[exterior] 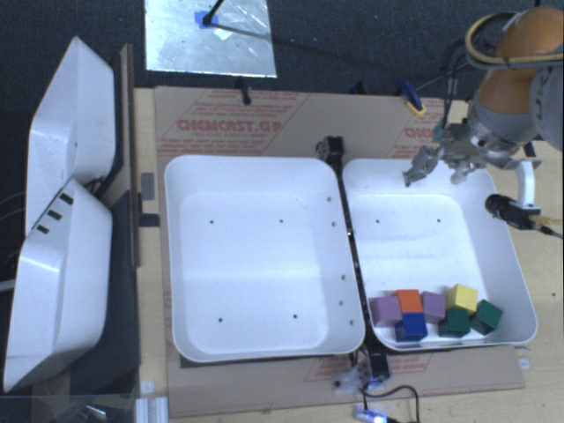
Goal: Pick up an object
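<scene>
Several small blocks lie clustered at the near edge of the right bin (441, 227): a purple block (385, 309), an orange block (408, 300), a blue block (411, 326), a lilac block (434, 304), a yellow block (463, 297) and two dark green blocks (455, 323) (486, 315). My gripper (438, 167) hangs over the far edge of the right bin, well away from the blocks. Its two fingers are spread apart with nothing between them.
The left bin (256, 254) sits beside the right one, with a black divider clamp (333, 148) between them at the far side. White covers (66, 210) stand at the left. A shiny metal sheet (210, 23) lies beyond the cardboard base.
</scene>
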`<state>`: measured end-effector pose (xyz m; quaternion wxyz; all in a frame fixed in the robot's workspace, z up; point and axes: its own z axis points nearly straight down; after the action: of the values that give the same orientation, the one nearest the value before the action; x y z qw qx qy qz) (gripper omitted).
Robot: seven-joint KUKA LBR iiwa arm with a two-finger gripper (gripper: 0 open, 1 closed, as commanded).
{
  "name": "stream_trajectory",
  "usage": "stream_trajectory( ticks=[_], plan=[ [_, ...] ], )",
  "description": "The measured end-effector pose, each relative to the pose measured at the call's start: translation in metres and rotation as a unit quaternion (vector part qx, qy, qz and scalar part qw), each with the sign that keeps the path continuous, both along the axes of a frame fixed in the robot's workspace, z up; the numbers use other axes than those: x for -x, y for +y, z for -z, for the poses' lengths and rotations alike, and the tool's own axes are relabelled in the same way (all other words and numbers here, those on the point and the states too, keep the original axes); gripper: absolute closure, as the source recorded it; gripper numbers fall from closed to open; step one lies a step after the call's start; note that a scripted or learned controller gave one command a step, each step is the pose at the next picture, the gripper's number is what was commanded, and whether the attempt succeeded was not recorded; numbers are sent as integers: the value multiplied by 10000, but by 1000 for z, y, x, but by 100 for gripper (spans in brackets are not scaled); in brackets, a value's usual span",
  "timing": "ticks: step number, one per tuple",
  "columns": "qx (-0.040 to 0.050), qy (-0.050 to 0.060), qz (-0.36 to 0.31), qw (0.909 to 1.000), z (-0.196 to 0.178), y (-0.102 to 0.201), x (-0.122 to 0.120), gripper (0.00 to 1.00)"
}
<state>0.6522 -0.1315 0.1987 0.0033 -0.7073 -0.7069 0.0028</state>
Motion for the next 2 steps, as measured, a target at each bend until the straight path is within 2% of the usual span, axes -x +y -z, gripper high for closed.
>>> stream_trajectory(
  ticks=[1, 2],
  plan=[
    [5, -49, -4, 10000, -6, 0, -2, 0],
    [1, -33, -7, 10000, 39, -1, -8, 0]
  ],
)
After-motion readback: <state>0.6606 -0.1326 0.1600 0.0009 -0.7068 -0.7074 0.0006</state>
